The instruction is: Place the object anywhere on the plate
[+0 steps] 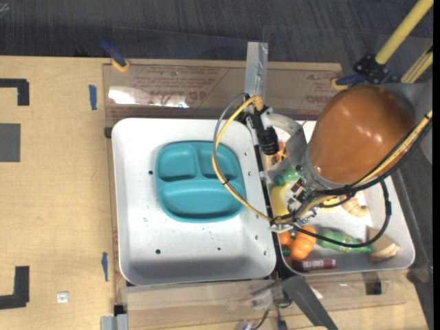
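One teal plate [198, 181] (three compartments), two white bins [137, 232], arm's gripper [292, 201] state untellable

plate [198, 181] in left bin [130, 212], arm [357, 136] over right bin [402, 249]

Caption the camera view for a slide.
Arm over the right bin of small items; teal plate in the left bin.

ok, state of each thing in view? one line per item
teal plate: in left bin, upright, nothing on it
left bin: holds the plate
right bin: holds a pile of small objects
orange object: lying in right bin
arm: over right bin
yellow cable: looped over plate's right edge
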Robot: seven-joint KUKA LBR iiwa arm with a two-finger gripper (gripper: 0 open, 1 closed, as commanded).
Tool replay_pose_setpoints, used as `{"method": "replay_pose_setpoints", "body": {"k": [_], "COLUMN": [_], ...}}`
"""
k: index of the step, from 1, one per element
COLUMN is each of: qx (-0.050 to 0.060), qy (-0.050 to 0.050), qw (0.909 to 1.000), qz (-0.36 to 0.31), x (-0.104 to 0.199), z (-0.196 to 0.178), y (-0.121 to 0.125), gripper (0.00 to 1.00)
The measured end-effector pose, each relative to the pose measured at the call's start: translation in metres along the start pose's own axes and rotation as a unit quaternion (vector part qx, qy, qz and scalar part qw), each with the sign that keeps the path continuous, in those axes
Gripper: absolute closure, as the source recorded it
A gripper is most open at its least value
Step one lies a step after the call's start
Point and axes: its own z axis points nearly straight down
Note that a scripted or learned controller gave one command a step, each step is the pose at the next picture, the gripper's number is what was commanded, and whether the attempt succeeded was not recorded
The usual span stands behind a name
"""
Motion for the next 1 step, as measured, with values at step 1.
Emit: {"method": "replay_pose_setpoints", "body": {"k": [1], "qx": [0.001], "qy": [0.001], "qw": [1.0000], "qz": [0.001], "x": [0.0009], "z": [-0.0006], "y": [0.0001], "gripper": [0.00]}}
